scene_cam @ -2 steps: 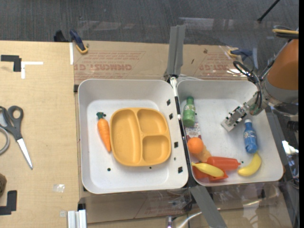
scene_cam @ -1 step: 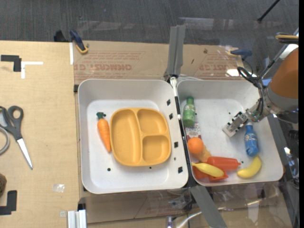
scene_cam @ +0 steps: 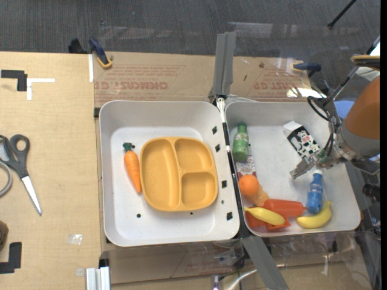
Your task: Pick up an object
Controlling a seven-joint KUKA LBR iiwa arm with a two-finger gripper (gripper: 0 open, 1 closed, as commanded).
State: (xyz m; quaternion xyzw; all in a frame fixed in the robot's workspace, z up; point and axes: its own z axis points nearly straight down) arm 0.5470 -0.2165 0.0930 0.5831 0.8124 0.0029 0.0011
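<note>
Where bins (scene_cam: 115, 222) sit, cardboard (scene_cam: 145, 80), perhaps carpet (scene_cam: 181, 11)

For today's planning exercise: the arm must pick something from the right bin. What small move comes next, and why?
Probably a short descent onto the blue bottle: the hand hangs just above its cap, holding nothing visible, and the banana lies farther toward the bin's front wall.

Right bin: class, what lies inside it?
The right bin holds a green bottle, an orange, a red thing, two bananas, a blue bottle and a black-and-white carton. Anything beneath them is hidden.
</note>
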